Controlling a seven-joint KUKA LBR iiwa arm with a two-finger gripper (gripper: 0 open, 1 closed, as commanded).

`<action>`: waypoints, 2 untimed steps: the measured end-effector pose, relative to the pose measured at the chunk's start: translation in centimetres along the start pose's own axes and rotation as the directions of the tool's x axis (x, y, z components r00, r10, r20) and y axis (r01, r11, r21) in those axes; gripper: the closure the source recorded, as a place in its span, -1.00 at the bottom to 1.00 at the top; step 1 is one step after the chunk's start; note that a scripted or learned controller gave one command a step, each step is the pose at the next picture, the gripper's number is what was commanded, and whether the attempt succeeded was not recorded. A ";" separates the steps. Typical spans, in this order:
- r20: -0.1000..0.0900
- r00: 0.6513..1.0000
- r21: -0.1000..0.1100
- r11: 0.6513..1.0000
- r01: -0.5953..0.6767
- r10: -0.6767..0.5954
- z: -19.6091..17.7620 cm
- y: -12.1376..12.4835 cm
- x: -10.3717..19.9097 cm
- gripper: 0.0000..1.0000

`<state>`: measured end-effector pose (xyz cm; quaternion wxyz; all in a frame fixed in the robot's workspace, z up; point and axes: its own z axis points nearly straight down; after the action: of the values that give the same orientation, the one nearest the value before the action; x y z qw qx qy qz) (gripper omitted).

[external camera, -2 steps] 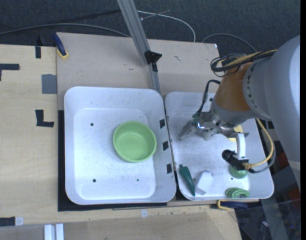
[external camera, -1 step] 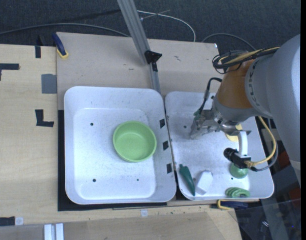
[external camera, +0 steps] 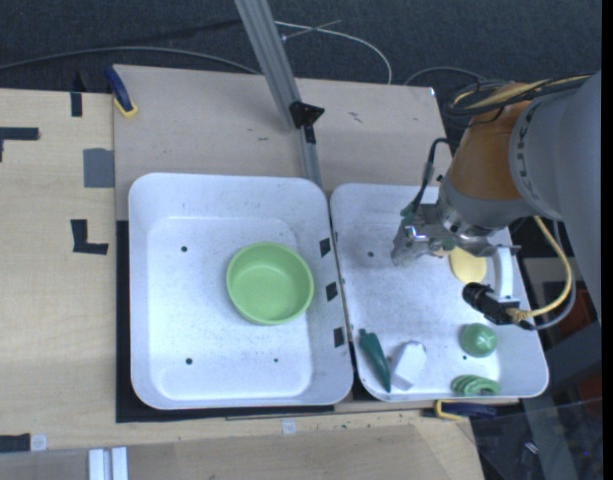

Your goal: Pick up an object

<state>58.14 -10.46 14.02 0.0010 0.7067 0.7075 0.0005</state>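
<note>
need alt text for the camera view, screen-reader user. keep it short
A grey robot arm with an orange band reaches in from the right, its gripper over the right bin, above bare floor. Along that bin's near edge lie a dark green tool, a white block and small green pieces; the left bin holds a green bowl.

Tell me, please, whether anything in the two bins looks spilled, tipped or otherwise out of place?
Nothing stands out. The green bowl sits upright in the left bin; the small items lie loose along the right bin's near edge.
</note>
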 end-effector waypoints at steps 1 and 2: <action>0.000 1.000 -0.001 1.000 0.000 0.000 -4.5 -0.6 -0.1 1.00; 0.000 1.000 -0.001 1.000 0.001 -0.001 -8.7 -0.4 0.0 1.00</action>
<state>57.76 -10.42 22.74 0.0015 0.7065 0.7077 0.0010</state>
